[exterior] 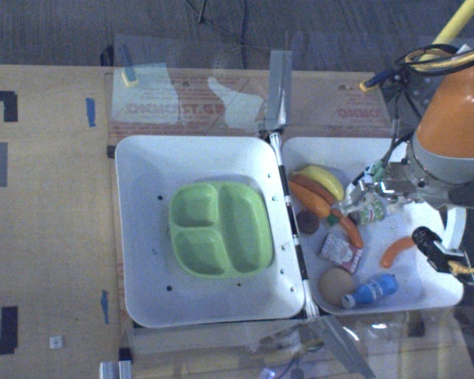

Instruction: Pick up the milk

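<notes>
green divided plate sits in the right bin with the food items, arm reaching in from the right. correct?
Not quite. The camera view shows the green divided plate alone in the left bin. The food items, such as the banana and blue bottle, lie in the right bin. The arm does reach in from the right.
</notes>
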### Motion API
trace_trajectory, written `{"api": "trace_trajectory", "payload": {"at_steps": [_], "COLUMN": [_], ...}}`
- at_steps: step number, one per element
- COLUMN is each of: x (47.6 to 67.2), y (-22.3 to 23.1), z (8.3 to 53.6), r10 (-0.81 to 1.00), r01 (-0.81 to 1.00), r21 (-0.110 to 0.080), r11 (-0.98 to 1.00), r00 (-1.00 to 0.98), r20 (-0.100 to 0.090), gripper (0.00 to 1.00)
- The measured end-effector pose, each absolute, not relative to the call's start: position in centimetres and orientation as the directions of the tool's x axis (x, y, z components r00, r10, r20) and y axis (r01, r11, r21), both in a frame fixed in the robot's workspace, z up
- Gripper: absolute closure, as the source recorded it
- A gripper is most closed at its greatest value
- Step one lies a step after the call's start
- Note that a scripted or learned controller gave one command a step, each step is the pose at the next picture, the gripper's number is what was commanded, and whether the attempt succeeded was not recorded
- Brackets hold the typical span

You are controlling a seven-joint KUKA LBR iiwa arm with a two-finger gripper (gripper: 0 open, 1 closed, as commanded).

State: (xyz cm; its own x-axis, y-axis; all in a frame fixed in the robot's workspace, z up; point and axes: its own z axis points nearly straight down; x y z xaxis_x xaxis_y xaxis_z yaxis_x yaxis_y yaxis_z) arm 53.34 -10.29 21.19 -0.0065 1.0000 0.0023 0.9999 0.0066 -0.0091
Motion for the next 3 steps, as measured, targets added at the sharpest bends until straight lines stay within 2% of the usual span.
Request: {"api": "trace_trajectory", "payload": {"at_steps": [1,2,3], "x": [57.2,62.5,66.7], "y": [-16.1,-18.5,-19.1], "z": [17.6,11.6,8.4], "r10": [0.993,0.998,0.999], "r01": [0.993,0.998,0.999], "r21": [-0.005,0.017,-0.003], "r11": [-0.117,-0.058,0.051], "r00": [0.117,0.058,-0.051], "r20": [0.001,-0.002,0.0], "gripper": [0.0,0.0,0.0]}}
